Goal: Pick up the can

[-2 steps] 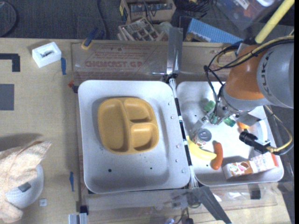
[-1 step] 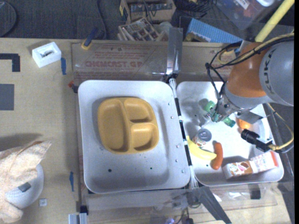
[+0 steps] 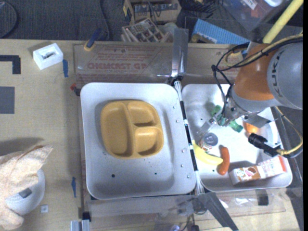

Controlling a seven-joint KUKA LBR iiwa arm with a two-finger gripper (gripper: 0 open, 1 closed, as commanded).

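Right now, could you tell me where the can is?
The can stands in the right bin, near its left wall, just above the banana and below the gripper.

Divided tray [image 3: 131,128] is sitting in left bin [image 3: 91,143]; can [image 3: 210,140] is lying in right bin [image 3: 192,97], banana [image 3: 206,157] and sausage [image 3: 224,160] just in front.

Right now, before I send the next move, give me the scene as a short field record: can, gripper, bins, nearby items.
can: upright, left part of the right bin, round top facing the camera
gripper: low in the right bin, up and right of the can, not around it; finger state unclear
near the can: banana just below it, hot dog to its lower right
other items: carton on its side at the right bin's lower edge
left bin: yellow divided tray
task status: can not yet picked up
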